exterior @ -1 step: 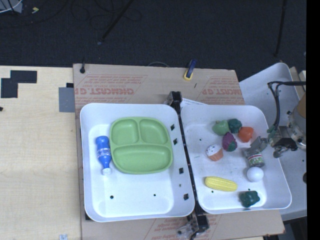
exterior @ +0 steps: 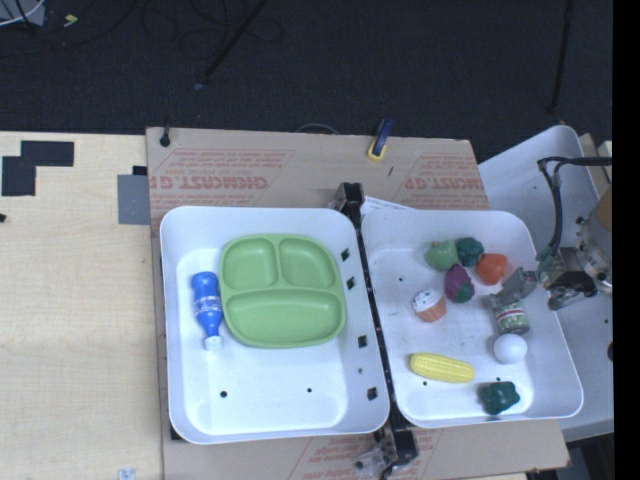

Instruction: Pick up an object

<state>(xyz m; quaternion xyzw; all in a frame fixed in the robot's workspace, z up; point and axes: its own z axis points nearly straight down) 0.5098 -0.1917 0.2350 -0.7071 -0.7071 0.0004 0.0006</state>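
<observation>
The right bin (exterior: 545,393) holds several small objects: a green lump (exterior: 440,256), a dark teal piece (exterior: 469,250), an orange piece (exterior: 491,267), a purple piece (exterior: 458,284), a small cupcake (exterior: 429,305), a little can (exterior: 511,317), a white ball (exterior: 509,348), a yellow corn cob (exterior: 442,369) and a dark green piece (exterior: 498,397). My gripper (exterior: 520,286) reaches in from the right edge, low over the bin, just above the can and to the right of the orange piece. Nothing is visibly held in it.
The left bin (exterior: 190,408) carries a green divided plate (exterior: 282,291) and a blue bottle (exterior: 207,308) lying beside it. A black divider (exterior: 362,298) runs between the bins. Cables and arm parts (exterior: 575,268) hang at the right bin's edge.
</observation>
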